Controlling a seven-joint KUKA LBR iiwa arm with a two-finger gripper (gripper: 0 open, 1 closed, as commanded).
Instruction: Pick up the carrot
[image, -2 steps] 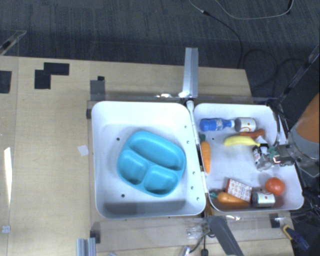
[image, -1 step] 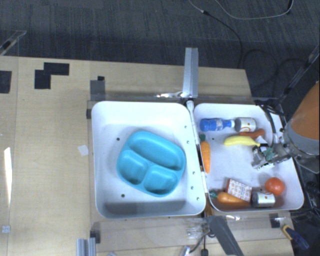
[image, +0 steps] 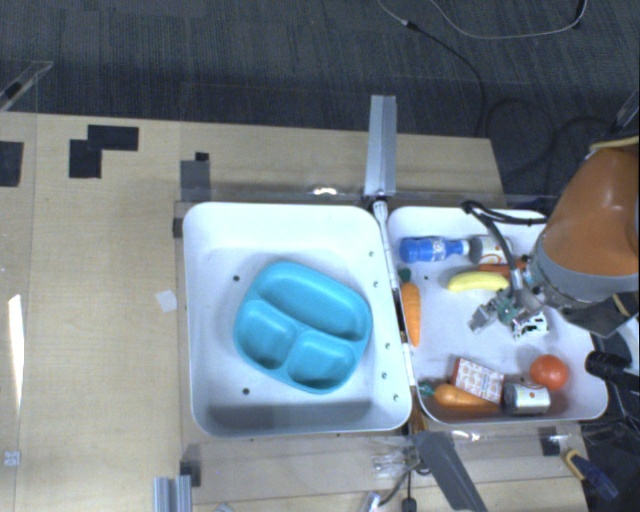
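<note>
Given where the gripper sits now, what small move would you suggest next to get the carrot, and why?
Probably shift the gripper toward the left wall of the right bin, since the carrot lies lengthwise against that wall while the gripper hovers near the banana, apart from the carrot.

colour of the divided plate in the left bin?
Light blue. The divided plate shows clearly in the camera view, lying in the left bin.

No text could be read; the print on the small box (image: 477, 379) and the bottle's blue label (image: 425, 249) was too blurred.
</note>
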